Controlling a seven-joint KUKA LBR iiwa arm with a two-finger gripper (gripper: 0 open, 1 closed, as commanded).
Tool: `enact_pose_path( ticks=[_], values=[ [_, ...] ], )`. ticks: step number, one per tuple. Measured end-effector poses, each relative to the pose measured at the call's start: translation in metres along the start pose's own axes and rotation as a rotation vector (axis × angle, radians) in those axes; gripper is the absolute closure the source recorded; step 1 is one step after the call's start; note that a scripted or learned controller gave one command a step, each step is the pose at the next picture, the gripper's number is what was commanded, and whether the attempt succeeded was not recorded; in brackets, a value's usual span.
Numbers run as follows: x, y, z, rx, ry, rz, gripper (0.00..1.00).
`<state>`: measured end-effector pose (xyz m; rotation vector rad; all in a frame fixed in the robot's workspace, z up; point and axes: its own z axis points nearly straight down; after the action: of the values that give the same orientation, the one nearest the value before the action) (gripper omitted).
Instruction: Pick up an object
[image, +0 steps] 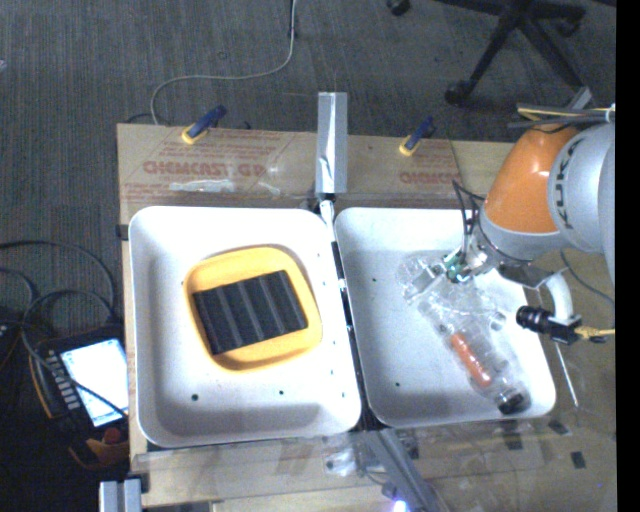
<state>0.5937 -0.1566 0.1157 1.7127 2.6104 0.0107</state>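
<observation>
Gripper sits low in the upper middle of the right white bin, right at the top end of a clear plastic bottle; can't tell how it's set, too small and lost in plastic glare.

Clear plastic bottle lies flat on the right bin's floor. Long axis runs diagonally: crumpled, shiny end toward the upper left beside the gripper, dark cap toward the lower right corner of the bin. An orange-red patch shows inside it around the midpoint. Whether the gripper actually touches the bottle can't be told.

Arm comes in from the right edge of the frame, the grey body with the orange band bulking over the bin's upper right rim, wrist angled down and left into the bin. A small black stub sticks out near the bin's right rim.

Left white bin holds a yellow rounded-square tray with a dark ribbed insert, lying flat, slightly rotated, centre of the bin.
</observation>
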Motion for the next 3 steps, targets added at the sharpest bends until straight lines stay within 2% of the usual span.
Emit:
enact_pose_path(
  ticks=[1,2,3],
  values=[
    [-0.046,0.033,0.015,0.010,0.007,-0.169,1.00],
    [-0.009,0.080,-0.079,0.012,0.011,-0.237,1.00],
    [0.043,0.095,-0.081,0.016,0.013,-0.037,1.00]
  ],
)
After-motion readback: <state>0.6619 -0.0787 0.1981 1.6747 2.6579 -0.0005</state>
